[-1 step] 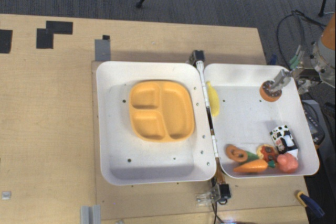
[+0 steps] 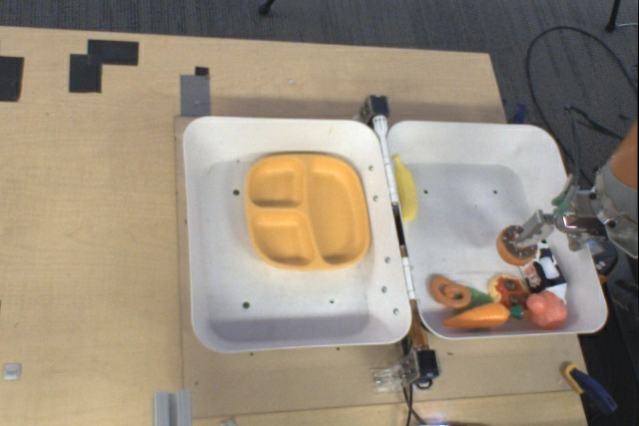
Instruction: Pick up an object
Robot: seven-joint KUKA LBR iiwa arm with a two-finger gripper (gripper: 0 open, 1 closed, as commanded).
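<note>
So looking down from the overhead camera view, the light wooden table (image 2: 90, 214) carries two shallow white plastic bins side by side. The left bin (image 2: 215, 314) has just a yellow-orange sectioned plastic tray (image 2: 305, 210) sitting roughly in the middle, flat, well apart from anything to grab, so I'd guess it's more of a drop-off spot than a target. The right bin (image 2: 469, 165) is where all the candidates are, and they're mostly bunched into the near corner, probably because the bin floor slopes up at the walls and stuff slides together there: an orange toy carrot (image 2: 477, 316), a pink rounded toy (image 2: 546, 308) just beside it, a small brown ring-shaped piece (image 2: 450, 291), and a red-and-green bit (image 2: 507, 289) between them. A yellow banana-like toy (image 2: 403, 188) lies along the far-left wall by itself. The arm comes in from the right, and its gripper (image 2: 544, 226) is down low over a round brownish disc-like toy (image 2: 516, 243), right at it or touching. Honestly I cannot tell whether the gripper is clamped or released, the metal parts blur into the clutter. My read is that it's going for the disc since it sits a bit clear of the pile.
</note>
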